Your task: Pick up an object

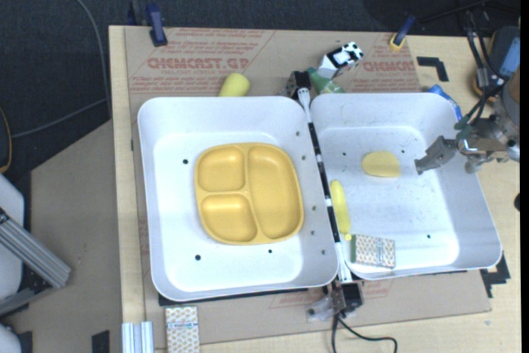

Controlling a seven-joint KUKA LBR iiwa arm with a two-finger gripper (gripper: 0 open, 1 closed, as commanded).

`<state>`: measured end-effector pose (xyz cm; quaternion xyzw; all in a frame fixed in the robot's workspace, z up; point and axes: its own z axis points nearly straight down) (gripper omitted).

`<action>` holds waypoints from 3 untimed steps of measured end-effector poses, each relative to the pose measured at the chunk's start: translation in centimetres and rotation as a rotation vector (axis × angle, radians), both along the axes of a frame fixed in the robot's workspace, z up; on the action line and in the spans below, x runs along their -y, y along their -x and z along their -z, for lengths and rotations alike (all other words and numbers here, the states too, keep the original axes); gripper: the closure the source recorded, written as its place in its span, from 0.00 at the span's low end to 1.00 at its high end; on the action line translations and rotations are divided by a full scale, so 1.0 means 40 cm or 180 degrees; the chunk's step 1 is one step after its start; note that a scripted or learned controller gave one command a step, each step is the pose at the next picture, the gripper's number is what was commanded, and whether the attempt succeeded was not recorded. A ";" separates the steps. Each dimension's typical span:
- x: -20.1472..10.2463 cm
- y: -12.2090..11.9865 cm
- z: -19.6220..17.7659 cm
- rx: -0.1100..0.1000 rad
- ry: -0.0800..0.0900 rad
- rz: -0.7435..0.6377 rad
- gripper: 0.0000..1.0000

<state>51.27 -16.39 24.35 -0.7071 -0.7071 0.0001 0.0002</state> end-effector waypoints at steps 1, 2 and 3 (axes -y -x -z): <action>-0.051 -0.157 0.397 0.0005 0.0002 -0.0004 0.00; -0.100 -0.298 0.396 0.0005 0.0000 -0.0003 0.00; -0.079 -0.230 0.397 -0.0006 -0.0001 0.0002 0.00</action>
